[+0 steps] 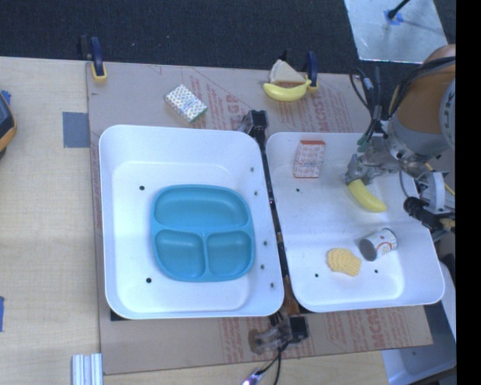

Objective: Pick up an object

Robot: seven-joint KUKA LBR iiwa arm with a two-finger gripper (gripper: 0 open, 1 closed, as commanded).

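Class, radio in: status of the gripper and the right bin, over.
Gripper low in right bin, at the banana's upper end. No grasp confirmed. Can, yellow piece, packet lie apart.

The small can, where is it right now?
In the camera view the small can lies on its side in the right bin, near its right edge, beside the yellow cracker and below the banana.

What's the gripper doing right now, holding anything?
Gripper: low in the right bin, right at the upper end of the yellow banana; whether it grips the banana cannot be told.
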